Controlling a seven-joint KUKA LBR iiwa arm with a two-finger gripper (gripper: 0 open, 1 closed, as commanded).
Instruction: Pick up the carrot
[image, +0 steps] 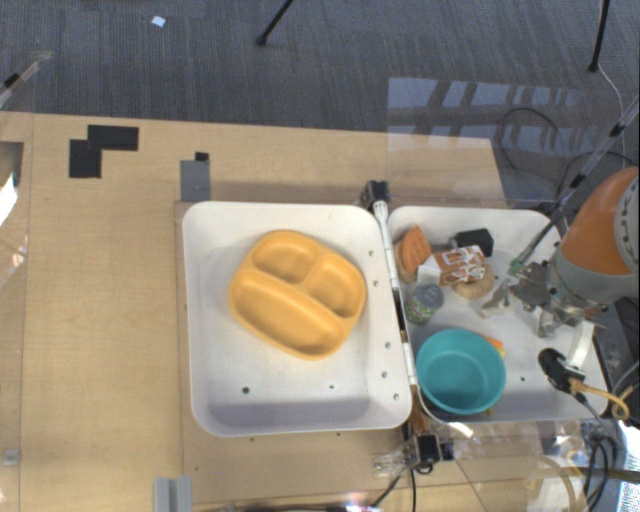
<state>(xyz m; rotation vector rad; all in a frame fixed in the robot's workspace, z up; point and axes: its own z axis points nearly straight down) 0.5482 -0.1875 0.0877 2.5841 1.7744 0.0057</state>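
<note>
Carrot (412, 252): I read it as the orange tapered piece in the far-left corner of the right bin (530, 398), just beside the dividing wall, long axis roughly along that wall. Not certain, since there's also a small orange sliver (497, 346) at the teal bowl's right rim that's too small to identify. Desk (100, 330) is plain wood and carries both bins. The left bin (215, 400) holds a yellow divided plate (298, 292), irrelevant to the pick. The arm (610, 235) comes in over the right bin's right side. The teal bowl (460, 372) takes up the near-left of that bin. The tool (527, 296) sits mid-right, with the carrot lying view-left and slightly farther back. Whether the tool is released or clenched I can't tell, and nothing is visibly in it. A brown-and-white box (461, 268) sits right on the straight line between the two, touching or nearly touching the carrot; a black block (472, 241) is behind it and a grey round piece (427, 298) just in front. Tight room: wall one side, clutter the other, so a grasp across the short axis looks safest.
</note>
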